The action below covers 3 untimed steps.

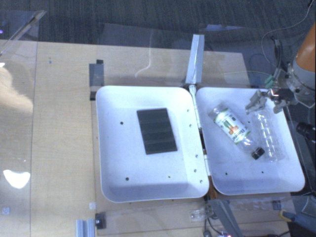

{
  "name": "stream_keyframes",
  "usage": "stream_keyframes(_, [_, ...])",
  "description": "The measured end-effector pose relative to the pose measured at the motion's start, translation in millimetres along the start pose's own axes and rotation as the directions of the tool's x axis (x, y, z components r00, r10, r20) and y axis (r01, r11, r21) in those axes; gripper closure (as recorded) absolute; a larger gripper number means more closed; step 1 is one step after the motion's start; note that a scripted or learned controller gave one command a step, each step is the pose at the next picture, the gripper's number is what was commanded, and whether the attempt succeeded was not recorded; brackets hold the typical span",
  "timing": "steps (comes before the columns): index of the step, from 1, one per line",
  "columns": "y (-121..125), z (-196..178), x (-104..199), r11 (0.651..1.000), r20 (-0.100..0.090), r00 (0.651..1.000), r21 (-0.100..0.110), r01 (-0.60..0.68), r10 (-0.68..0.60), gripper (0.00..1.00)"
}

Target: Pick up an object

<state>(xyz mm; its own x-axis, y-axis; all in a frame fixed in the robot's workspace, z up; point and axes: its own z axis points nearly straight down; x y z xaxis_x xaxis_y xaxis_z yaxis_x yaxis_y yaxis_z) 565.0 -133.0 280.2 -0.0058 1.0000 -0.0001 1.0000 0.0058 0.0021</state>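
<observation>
Near edge of bench: metal brackets and fixtures (pixel 212 214) below the bins.

Left shallow white bin (pixel 113 177): flat dark grey ribbed rectangular pad (pixel 156 131) lying near its middle, long side running near to far.

Right shallow white bin (pixel 291 179): small black block (pixel 257 154) toward the near right part. Just beside it, clear plastic bottle (pixel 269 135) lying flat along the right side. Left of that, small white cylindrical container with green and orange label (pixel 230 125), on its side, slanted, near bin centre.

Far right corner of right bin: two-finger gripper (pixel 264 102) over the rim area, above the clear bottle's far end, fingers spread, holding nothing. Orange band (pixel 306 58) above the wrist.
</observation>
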Motion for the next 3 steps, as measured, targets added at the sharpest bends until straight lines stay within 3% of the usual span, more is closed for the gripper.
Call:
stream_keyframes(1, [32.5, 180.8, 34.5, 0.99, 0.002, 0.99, -0.008, 0.143, -0.143, 0.0])
stream_keyframes(2, [34.8, 168.6, 34.9, 0.989, 0.004, 0.99, -0.015, 0.144, -0.144, 1.0])
stream_keyframes(3, [71.0, 95.3, 80.6, 0.977, 0.0, 0.977, -0.001, 0.215, -0.215, 1.0])
